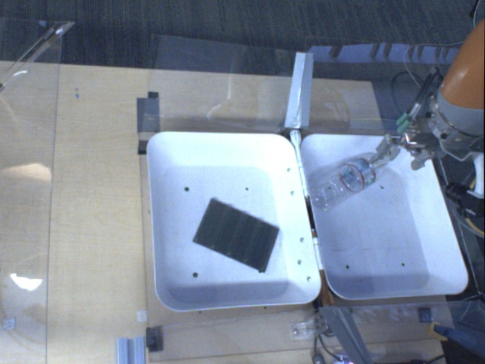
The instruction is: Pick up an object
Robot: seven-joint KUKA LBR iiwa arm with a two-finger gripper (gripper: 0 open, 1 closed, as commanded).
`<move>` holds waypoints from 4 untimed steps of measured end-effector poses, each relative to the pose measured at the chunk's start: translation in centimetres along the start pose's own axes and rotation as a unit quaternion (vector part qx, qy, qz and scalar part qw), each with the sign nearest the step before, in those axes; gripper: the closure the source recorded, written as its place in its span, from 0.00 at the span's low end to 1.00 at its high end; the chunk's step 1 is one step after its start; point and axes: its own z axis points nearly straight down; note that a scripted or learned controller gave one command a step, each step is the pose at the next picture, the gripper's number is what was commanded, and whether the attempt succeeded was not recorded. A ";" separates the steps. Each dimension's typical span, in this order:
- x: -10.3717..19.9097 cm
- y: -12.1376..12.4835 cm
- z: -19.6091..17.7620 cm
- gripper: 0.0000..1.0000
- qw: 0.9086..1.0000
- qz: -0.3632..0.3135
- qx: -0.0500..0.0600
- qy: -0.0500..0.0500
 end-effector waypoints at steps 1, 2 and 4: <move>-1.0 4.4 13.4 0.00 1.000 -0.014 0.000 0.000; -4.9 0.6 16.0 0.00 0.999 -0.046 -0.003 -0.001; -6.6 -1.0 11.3 0.00 0.988 -0.155 -0.002 -0.001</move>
